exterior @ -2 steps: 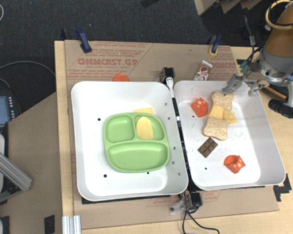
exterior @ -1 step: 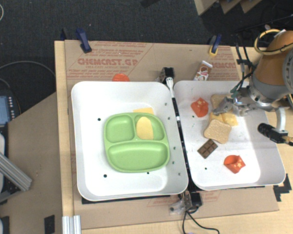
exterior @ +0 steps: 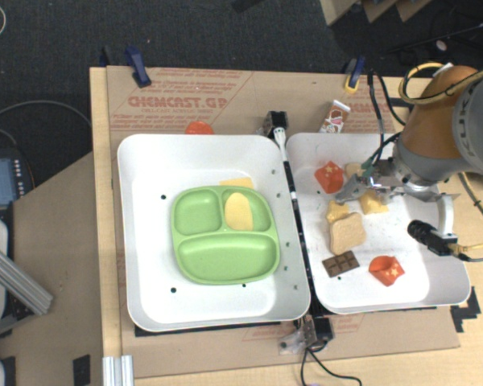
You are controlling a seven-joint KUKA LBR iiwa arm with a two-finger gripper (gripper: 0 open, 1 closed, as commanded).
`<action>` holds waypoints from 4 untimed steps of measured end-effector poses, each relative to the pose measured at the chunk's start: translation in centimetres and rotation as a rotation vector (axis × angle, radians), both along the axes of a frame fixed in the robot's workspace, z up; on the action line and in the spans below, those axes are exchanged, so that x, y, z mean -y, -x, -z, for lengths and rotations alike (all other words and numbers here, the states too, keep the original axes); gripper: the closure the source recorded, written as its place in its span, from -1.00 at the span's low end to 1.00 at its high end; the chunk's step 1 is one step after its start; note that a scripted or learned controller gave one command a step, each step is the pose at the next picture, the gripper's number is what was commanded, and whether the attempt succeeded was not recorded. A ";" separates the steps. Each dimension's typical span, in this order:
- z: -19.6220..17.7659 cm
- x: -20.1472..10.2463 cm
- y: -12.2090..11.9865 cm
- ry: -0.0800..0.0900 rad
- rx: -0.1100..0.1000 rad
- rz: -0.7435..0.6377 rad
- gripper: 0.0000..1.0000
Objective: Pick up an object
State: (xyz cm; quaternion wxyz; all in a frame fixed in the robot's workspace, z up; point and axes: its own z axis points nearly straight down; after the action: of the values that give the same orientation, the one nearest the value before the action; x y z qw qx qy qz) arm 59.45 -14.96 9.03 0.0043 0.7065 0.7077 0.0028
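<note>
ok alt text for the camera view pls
A grey and orange robot arm lowers its pincer over toy food in the right white bin. The left white bin holds a green divided plate with a yellow piece.

Arm (exterior: 455, 127) cut off at the frame's right edge, its wrist covering part of the right bin (exterior: 435, 292). Gripper (exterior: 356, 187) too blurred beneath that wrist to tell open from closed. A pale piece (exterior: 352, 170) just right of the red block (exterior: 329, 176) half hidden by the gripper; print on the small carton (exterior: 335, 117) above the bin too small to read.
</note>
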 end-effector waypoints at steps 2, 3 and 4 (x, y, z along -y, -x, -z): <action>-1.0 -5.5 -5.0 0.001 0.005 0.001 1.00; -7.2 -1.6 -1.7 0.001 -0.006 0.005 1.00; -6.8 -1.9 -1.8 -0.001 -0.008 0.002 -1.00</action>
State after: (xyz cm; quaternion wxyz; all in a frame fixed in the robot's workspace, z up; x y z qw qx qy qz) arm 61.22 -13.11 15.85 0.0010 0.7074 0.7068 0.0003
